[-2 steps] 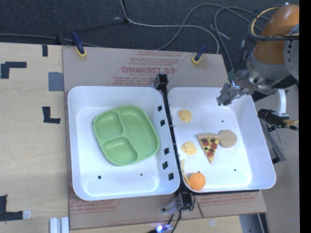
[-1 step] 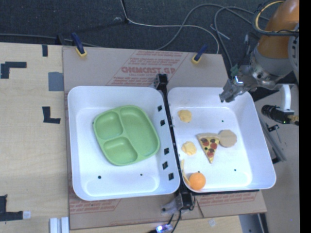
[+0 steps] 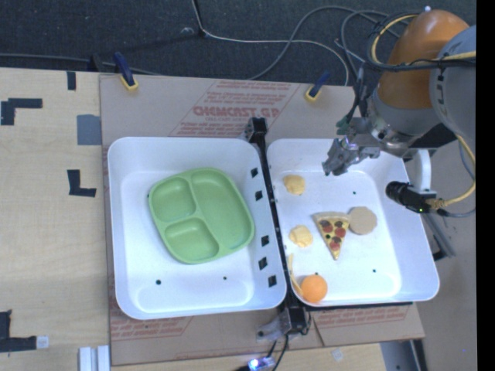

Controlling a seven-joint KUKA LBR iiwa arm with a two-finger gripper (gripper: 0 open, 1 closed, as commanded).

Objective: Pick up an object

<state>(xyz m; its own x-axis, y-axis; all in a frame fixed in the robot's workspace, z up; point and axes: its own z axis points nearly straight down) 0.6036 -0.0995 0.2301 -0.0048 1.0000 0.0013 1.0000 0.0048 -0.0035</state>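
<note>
You are looking down on two white bins sitting side by side on a cardboard sheet (image 3: 232, 103). The arm (image 3: 421, 60) is reaching in from the right, and its gripper (image 3: 339, 163) is hanging over the upper part of the right bin (image 3: 418, 284), above bare floor just right of a small yellow piece (image 3: 293, 184). Nothing is showing between the fingers, and you cannot tell from this angle whether the jaws are spread or pressed together. In that same bin a pizza slice (image 3: 332, 232) is lying near the middle, touching a tan cookie (image 3: 361, 220) on its right, with a second yellow piece (image 3: 301, 236) just to its left. An orange (image 3: 313, 288) is resting near the bin's lower left corner. In the left bin (image 3: 128, 284) a green tray (image 3: 199, 214) with three compartments is lying flat, turned at a slant.
</note>
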